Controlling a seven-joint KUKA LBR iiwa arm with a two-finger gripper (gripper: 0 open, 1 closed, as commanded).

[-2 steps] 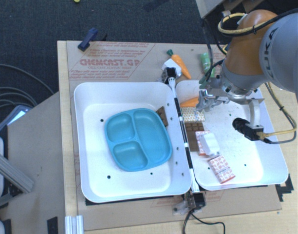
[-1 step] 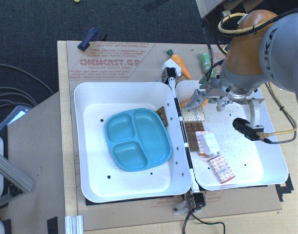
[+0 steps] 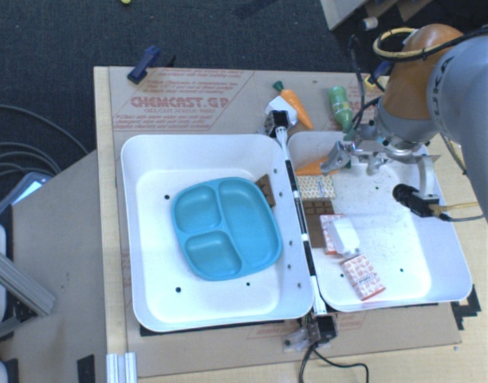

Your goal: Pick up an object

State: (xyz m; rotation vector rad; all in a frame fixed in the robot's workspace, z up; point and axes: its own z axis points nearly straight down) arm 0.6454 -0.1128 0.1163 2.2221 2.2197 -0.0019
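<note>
My gripper (image 3: 362,153) hangs low over the far end of the right bin (image 3: 403,250), below the orange wrist band. Just left of it, an orange piece (image 3: 310,167) lies against the bin's far left corner. A checkered packet (image 3: 314,186) and a brown bar (image 3: 316,208) sit along the bin's left wall. Nearer the front are a white-and-red packet (image 3: 340,234) and a red patterned packet (image 3: 362,276). I see nothing held in the gripper.
The left bin (image 3: 148,182) holds a blue divided plate (image 3: 226,227) and a small brown item (image 3: 265,188) by the divider. Behind the bins lie a toy carrot (image 3: 294,106), a green bottle (image 3: 340,106) and a blue clip (image 3: 144,65).
</note>
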